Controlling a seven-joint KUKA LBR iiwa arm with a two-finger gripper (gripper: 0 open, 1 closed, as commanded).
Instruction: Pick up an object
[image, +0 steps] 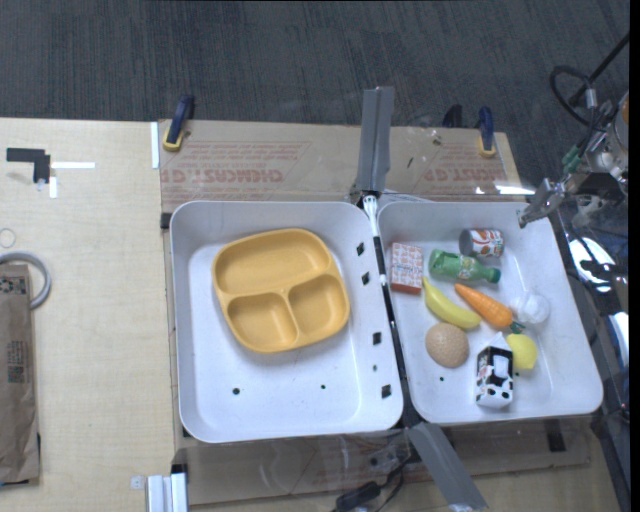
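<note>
The right bin (570, 400) holds several small objects. There is a red-and-white box (406, 267), a green bottle (462, 266) and a small can (482, 242). A banana (448, 306), a carrot (483, 305) and a tan round piece (447, 345) lie near the middle. A lemon (521, 352) and a black-and-white carton (494, 377) sit toward the front. My gripper (545, 203) hangs over the bin's far right corner, apart from all of them, with nothing visibly in it.
The left bin (200, 400) holds a yellow divided plate (281, 289). A small clear-white item (531, 308) lies beside the carrot. Cables and arm parts (597, 120) crowd the upper right. A brown bag (17, 370) lies on the bench at far left.
</note>
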